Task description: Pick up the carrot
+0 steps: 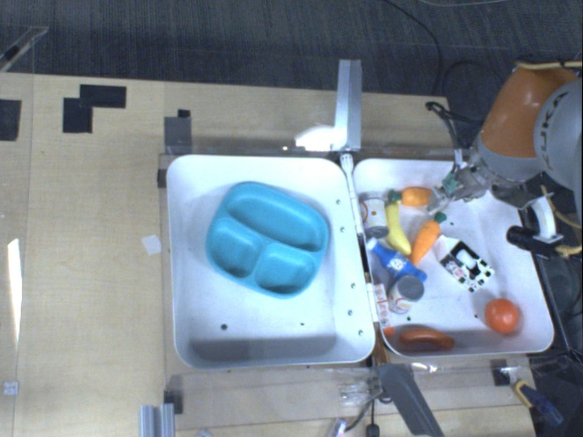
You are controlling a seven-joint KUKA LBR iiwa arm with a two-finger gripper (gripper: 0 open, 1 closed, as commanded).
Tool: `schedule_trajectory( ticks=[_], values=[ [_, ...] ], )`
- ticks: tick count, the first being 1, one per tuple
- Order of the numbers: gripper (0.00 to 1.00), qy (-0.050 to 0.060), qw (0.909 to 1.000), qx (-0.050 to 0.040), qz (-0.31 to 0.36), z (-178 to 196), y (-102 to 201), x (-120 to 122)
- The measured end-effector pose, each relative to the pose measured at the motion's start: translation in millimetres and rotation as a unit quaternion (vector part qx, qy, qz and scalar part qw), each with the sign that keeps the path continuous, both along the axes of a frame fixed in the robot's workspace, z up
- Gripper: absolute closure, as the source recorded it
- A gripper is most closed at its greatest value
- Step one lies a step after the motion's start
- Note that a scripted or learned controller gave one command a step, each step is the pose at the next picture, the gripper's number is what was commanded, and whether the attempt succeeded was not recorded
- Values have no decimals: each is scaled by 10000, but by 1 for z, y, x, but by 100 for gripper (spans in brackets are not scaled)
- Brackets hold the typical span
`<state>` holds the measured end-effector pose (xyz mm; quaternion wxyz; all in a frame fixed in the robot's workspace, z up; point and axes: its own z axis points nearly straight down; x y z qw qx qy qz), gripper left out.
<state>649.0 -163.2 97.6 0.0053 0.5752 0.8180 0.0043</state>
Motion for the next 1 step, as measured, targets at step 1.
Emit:
schedule_trajectory(
  ticks=[1],
  values=[
    [100,43,9985,-6,-542,109,31,-26]
  ],
)
